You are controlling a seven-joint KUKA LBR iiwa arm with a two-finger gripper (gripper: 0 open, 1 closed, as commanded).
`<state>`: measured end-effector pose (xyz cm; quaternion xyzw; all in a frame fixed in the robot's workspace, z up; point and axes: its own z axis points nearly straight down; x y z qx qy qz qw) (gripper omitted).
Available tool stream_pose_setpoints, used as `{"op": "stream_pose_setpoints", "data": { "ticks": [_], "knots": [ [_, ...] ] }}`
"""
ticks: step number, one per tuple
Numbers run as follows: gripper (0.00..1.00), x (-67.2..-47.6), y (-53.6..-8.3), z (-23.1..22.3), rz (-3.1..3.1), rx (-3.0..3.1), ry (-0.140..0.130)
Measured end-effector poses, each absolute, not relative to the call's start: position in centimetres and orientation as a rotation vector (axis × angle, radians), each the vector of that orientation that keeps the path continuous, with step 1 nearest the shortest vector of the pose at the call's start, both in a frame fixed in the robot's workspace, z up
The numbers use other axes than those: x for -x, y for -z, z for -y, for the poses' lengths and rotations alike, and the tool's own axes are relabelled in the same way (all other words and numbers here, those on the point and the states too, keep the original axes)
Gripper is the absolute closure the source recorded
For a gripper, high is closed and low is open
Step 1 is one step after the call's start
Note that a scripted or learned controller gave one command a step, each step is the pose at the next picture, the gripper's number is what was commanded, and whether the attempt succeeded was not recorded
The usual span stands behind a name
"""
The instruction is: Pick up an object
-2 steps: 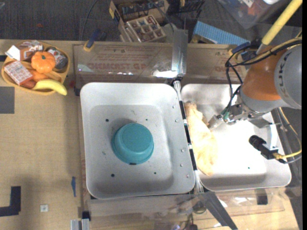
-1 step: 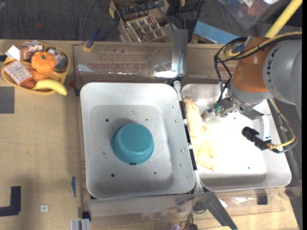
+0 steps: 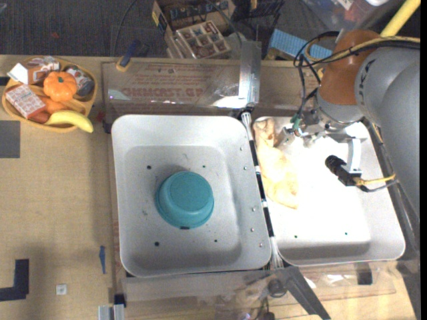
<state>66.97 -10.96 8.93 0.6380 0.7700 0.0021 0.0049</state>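
Teal bowl [image 3: 185,199] upturned, left bin [image 3: 133,145]

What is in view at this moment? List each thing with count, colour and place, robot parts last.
bins: two, white, side by side on the bench.
bowl: one, teal, upside down in the left bin.
cloth: one, pale yellow, crumpled along the right bin's left side.
basket: one, yellow, at the bench's far left corner, bearing a banana, an orange pumpkin and small boxes.
clear plastic sheet: one, behind the left bin.
arm: one, grey with an orange band, reaching in from the right over the right bin.
gripper: one, above the right bin's far left corner, near the cloth.
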Motion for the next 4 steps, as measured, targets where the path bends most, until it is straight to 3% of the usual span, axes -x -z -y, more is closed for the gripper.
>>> {"op": "stream_pose_setpoints", "data": {
  "ticks": [1, 2, 3, 4],
  "knots": [
    [0.00, -58.7, -18.4, 8.6, -2.419, -2.006, 0.001],
    [0.00, -58.7, -9.8, 10.6, -2.271, -2.158, -0.011],
    [0.00, -61.4, -9.5, 10.0, -2.571, -1.770, -0.013],
    [1.00, -61.6, -10.5, 9.9, -2.566, -1.772, -0.024]
  ]
}}
